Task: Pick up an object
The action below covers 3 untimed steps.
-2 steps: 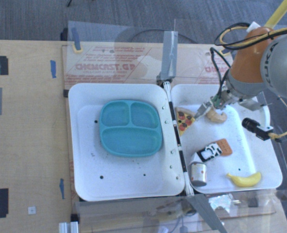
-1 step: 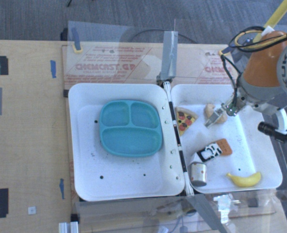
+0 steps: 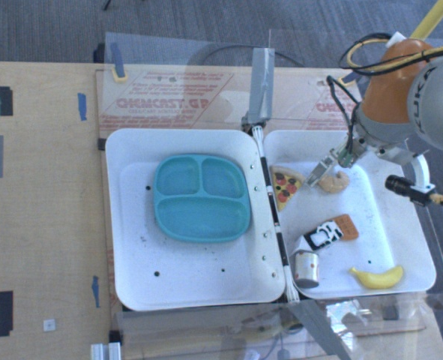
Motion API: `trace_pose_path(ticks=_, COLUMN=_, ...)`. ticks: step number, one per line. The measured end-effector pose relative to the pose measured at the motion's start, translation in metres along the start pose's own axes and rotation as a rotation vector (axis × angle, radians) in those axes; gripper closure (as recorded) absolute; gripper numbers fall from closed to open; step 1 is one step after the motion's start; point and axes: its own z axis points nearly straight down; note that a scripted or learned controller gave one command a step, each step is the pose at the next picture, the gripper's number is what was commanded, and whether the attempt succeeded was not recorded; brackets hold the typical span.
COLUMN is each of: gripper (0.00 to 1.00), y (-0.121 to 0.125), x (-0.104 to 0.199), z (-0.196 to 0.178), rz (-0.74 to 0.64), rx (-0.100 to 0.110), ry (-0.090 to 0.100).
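grey arm with orange band [image 3: 401,88] enters from 2 o'clock, wrist angled down into the right shallow white bin [image 3: 412,223]. two-finger gripper [image 3: 320,172] sits low over the bin's upper middle, its tip just beside a pale tan round bread-like piece [image 3: 334,181]; the piece lies at the gripper's 4 o'clock, touching or nearly so. whether the fingers are spread or pressed together: cannot tell, too small and foreshortened. nothing visibly between them.

other contents of the right bin:
- toy pizza slice, yellow with red dots [image 3: 284,185], at 9 o'clock from the gripper, against the bin's left wall.
- small black-and-white object [image 3: 323,235] touching an orange rectangular block [image 3: 346,226], bin centre.
- short silver metal cup [image 3: 306,268], lying at 7 o'clock of the bin, near the front-left corner.
- yellow plastic banana [image 3: 378,277], at 5 o'clock, near the front wall.

left shallow white bin [image 3: 127,223] holds a teal divided plastic plate [image 3: 202,198], three compartments, flat, upper centre of the bin.

bins sit side by side on a light wooden bench [image 3: 37,223].
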Motion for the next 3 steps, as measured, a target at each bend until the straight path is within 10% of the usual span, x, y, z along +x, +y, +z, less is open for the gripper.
trace_pose_path(ticks=2, gripper=0.0, y=-0.068, x=-0.031, z=0.0, rz=-0.006, rx=-0.002, ry=-0.002)
trace_pose_path(ticks=3, gripper=0.0, y=-0.037, x=-0.021, z=0.0, rz=-0.223, rx=-0.004, ry=-0.004)
